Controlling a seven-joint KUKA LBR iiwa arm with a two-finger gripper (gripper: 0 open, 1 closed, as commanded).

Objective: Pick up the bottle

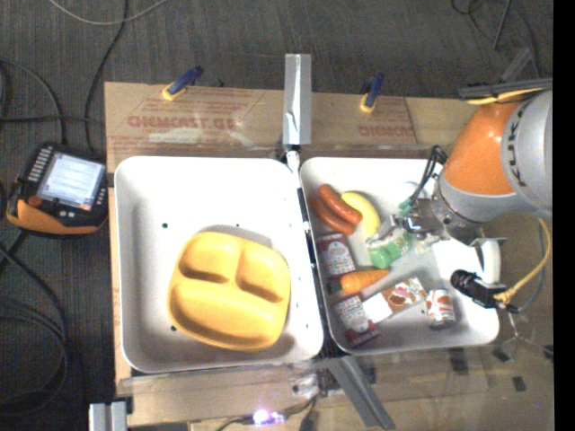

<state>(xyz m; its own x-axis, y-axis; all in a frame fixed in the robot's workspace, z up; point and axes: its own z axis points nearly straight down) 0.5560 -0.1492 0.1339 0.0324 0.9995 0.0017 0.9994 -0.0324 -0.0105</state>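
I see dark carpet [225, 25] with loose cables [99, 7] at top, and a pendant [58, 189] left of the counter [234, 119].

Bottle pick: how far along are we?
Done: the grey-and-orange arm has reached into the right white bin, its gripper low over the clutter. In hand: nothing I can confirm; the clear plastic bottle with a green cap lies in the bin just below the gripper. Left: grasp it and lift. The yellow compartment tray sits in the left bin.

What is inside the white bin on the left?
The left bin holds one yellow divided tray, lying tilted on its floor. Whatever may lie beneath the tray is hidden. The food items and the gripper are in the right bin.
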